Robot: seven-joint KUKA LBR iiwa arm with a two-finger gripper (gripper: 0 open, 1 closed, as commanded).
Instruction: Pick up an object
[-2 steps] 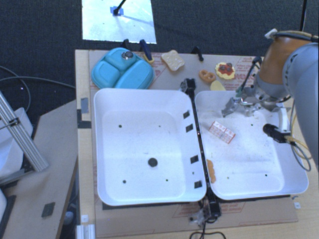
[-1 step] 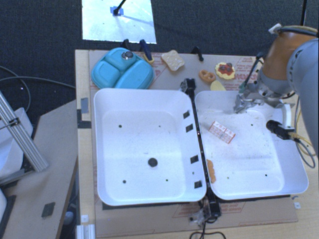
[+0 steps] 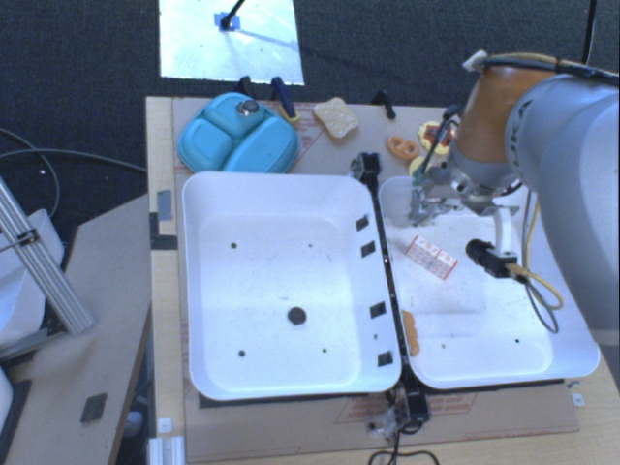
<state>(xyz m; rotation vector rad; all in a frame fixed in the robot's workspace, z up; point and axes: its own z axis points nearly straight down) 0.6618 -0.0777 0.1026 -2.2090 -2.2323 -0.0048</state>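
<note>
From my remote station, I see the gripper (image 3: 423, 209) low over the upper left corner of the right bin (image 3: 542, 361); I cannot tell what state it is in or whether it has hold of anything. A small red-and-white box (image 3: 430, 257) lies just below it on the bin floor. An orange stick (image 3: 411, 332) rests by the divider. A dark disc (image 3: 296, 315) sits in the left bin (image 3: 208, 260). A blue lidded tray (image 3: 238, 136) stands above the bins.
</note>
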